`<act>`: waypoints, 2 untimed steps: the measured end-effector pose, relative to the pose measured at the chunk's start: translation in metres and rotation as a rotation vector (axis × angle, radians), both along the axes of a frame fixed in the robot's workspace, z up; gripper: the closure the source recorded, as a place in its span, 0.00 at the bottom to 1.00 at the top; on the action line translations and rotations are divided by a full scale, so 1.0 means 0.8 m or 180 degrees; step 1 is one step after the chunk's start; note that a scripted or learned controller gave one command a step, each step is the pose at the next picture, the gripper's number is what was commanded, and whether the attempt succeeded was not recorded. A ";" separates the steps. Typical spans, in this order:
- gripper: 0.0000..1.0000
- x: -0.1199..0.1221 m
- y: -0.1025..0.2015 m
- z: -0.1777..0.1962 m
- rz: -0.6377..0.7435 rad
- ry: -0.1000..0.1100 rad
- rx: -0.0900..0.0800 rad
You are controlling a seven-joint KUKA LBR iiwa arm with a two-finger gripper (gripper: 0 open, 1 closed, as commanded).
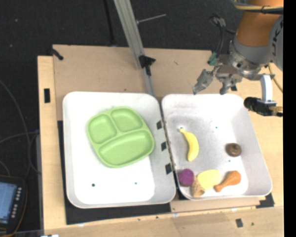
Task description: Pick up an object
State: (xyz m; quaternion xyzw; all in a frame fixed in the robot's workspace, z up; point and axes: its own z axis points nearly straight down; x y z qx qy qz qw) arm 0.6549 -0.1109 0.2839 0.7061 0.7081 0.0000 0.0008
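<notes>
From above, the gripper point(214, 84) hangs over the far edge of the right bin point(246, 127), its two fingers spread apart with nothing between them. In that bin a banana point(190, 144) lies near the middle, a brown doughnut point(233, 149) toward the right edge, and a purple ball point(186, 177), yellow piece point(209, 177) and drumstick point(228, 180) along the near edge. A green divided plate point(120, 137) sits in the left bin point(84, 181).

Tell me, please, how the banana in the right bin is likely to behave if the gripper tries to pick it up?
The banana looks like smooth, glossy plastic, so probably stiff, light and somewhat slippery. Its curved shape may let it pivot or slide if pinched off-centre. It lies apart from the other items, so neighbours shouldn't interfere.
</notes>
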 end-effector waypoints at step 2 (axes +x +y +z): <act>0.00 0.011 -0.001 -0.072 -0.0004 0.0017 -0.0002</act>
